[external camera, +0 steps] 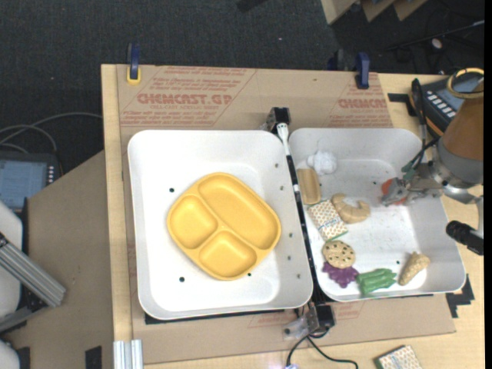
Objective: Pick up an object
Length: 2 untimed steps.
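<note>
The right bin (430, 233) holds several small food toys. A white crumpled piece (324, 162) and a tan block (308, 185) lie at its far left. A croissant (351, 208), a checkered cracker (327, 220) and a cookie (337, 253) sit down the left side. Purple grapes (339, 274), a green pepper (375, 280) and a bread piece (413, 267) lie along the near edge. My gripper (394, 191) hangs low over the bin's right middle, to the right of the croissant and apart from it, with nothing seen in it.
The left bin (146, 206) holds a yellow divided plate (223, 225). The arm (463, 141) comes in over the right bin's right rim. A black divider (290, 177) runs between the bins. Clamps stand at the board's far edge.
</note>
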Motion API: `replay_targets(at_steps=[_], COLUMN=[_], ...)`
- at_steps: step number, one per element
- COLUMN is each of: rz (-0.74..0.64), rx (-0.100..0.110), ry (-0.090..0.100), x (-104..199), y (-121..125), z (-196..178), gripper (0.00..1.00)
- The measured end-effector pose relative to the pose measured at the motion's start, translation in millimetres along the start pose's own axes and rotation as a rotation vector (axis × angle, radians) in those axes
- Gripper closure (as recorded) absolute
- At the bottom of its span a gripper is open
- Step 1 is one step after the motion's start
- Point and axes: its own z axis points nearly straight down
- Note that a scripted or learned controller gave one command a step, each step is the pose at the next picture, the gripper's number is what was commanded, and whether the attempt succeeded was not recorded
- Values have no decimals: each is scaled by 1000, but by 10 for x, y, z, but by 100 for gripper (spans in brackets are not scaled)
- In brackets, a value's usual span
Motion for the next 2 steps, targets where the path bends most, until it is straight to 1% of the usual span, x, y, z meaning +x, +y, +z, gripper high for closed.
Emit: replay_targets(at_steps=[1,2], rz=[-5,-8], rx=[-3,-9], ry=[-2,1], x=[702,1576], y=[463,325], z=[109,-964], gripper=[100,100])
